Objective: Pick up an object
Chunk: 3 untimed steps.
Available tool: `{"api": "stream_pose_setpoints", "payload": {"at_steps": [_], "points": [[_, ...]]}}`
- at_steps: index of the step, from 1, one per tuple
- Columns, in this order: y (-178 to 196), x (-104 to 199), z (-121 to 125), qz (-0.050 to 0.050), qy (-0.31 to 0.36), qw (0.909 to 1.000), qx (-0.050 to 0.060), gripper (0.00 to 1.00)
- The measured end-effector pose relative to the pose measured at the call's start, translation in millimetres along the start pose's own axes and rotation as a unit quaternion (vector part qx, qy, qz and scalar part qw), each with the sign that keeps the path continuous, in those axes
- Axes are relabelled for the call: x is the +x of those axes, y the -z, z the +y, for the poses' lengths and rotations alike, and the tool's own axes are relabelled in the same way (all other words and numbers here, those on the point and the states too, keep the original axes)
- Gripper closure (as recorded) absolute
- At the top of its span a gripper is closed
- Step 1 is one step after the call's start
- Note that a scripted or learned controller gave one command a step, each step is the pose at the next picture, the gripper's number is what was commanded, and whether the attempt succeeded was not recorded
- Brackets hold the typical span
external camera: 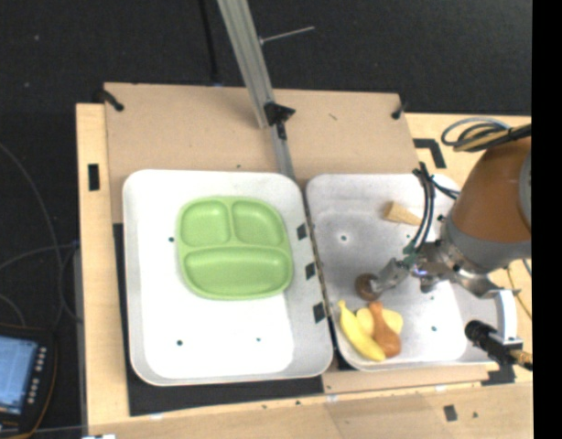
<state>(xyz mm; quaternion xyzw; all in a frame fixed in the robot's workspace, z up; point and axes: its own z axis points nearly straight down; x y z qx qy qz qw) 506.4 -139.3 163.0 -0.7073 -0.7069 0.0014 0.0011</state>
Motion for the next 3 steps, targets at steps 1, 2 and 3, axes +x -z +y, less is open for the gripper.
{"api": "stream_pose_setpoints", "payload": {"at_steps": [1, 2, 3], "points": [[-47.6, 0.2, -9.1, 0.000, 0.000, 1.0000, 0.000, 0.00], [-34.0, -0.8, -6.5, 0.000, -0.002, 1.0000, -0.004, 1.00], [27.8, -8.5, -0.4, -0.001, 0.002, 1.0000, -0.006, 1.00]]}}
